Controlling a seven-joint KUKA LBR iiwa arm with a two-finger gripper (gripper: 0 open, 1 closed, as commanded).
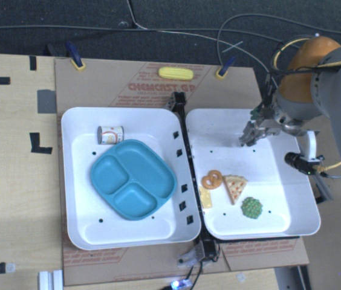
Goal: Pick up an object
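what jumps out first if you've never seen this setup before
The big blue divided plate fills much of the left bin, with a small can lying just above it. In the right bin a pretzel, a pizza slice and a green broccoli piece cluster near the front, while the arm's hand hangs over the bin's bare back part.

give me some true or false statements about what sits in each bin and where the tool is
1. The blue tray lies in the left bin. True.
2. The small can stands inside the right bin. False: it lies on its side in the left bin, beside the tray.
3. The pretzel sits next to the pizza slice. True.
4. The tool holds the green broccoli. False: the broccoli lies on the bin floor, apart from the tool.
5. The yellow corn lies outside both bins. True.
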